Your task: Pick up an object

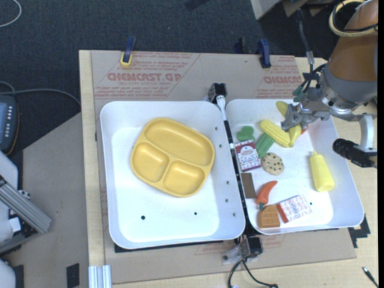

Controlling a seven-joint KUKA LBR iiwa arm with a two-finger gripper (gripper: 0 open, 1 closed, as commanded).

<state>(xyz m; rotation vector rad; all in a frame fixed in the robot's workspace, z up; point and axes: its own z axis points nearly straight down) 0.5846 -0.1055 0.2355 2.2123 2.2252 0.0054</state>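
The right bin (342, 218) holds several toy foods: a corn cob (273, 132), a yellow banana (283, 108), a cookie (272, 163), a yellow bottle (321, 171), a red chili (267, 190), a waffle square (269, 216) and two red-and-white packets (247, 156) (294, 207). My gripper (292, 120) hangs low over the bin's far middle, right at the banana and the corn cob's far end. Its tip is dark and overlaps the banana, so what lies under it is hidden.
A yellow divided plate (173, 156) lies in the left bin (120, 221). Two green pieces (245, 133) (264, 143) and a brown bar (249, 185) sit near the right bin's left wall. Clamps (126, 57) (264, 53) grip the board's far edge.
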